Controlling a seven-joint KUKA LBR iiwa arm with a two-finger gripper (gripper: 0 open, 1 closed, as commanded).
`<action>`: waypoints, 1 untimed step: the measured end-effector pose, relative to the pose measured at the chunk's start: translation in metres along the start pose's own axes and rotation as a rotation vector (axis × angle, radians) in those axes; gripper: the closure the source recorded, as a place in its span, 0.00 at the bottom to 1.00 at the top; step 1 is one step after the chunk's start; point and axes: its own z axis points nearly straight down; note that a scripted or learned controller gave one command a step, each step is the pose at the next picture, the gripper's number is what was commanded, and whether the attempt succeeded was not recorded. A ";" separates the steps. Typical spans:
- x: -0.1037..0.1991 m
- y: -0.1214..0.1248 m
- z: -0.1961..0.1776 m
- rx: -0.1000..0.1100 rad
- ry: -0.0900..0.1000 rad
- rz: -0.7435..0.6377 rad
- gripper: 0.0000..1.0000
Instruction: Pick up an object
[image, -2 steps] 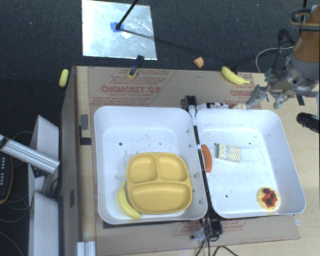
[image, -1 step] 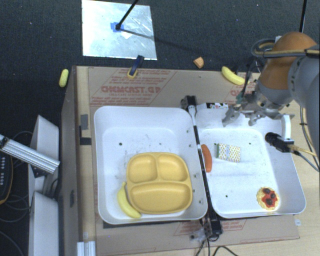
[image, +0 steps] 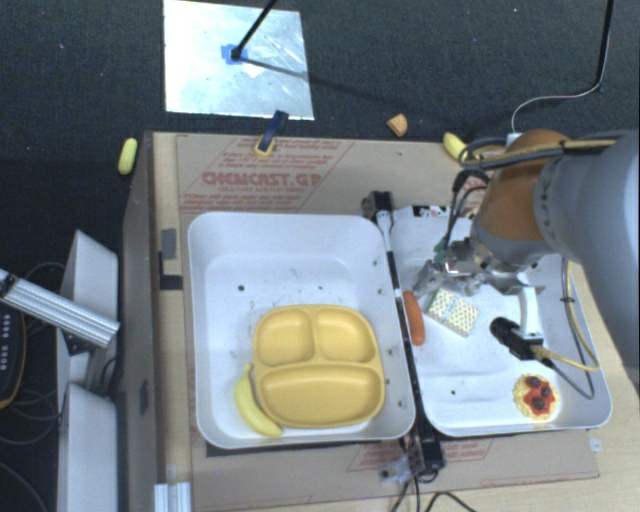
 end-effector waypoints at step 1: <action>0.000 -0.004 0.000 -0.001 0.002 0.000 0.00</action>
